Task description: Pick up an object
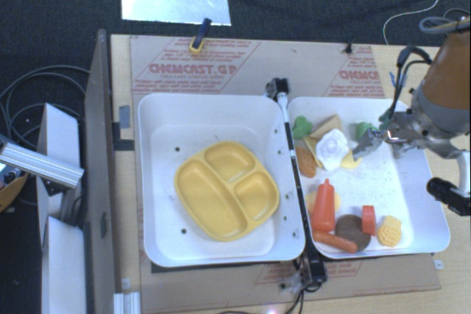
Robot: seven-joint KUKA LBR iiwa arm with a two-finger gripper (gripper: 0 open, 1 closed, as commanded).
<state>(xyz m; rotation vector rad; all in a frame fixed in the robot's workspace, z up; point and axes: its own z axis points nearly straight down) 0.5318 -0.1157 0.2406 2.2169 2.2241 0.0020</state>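
Note:
The right bin (423,180) holds several toy foods. At its back lie a white crumpled piece (331,147), a tan wedge (328,126), a green leaf piece (301,127) and a brown bun (305,159). Toward the front lie an orange-red bottle (324,207), a carrot (337,240), a brown patty (353,229), a red block (369,219) and a yellow waffle piece (390,230). My gripper (366,146) hangs low over the bin's back middle, just right of the white piece and beside a small green piece (363,131).
The left bin (151,158) holds a yellow divided tray (227,190). A black rail (291,158) runs between the bins. A yellow-and-blue tool (199,37) lies on the cardboard behind them. Cables and a black part of the arm (449,195) sit at the right bin's edge.

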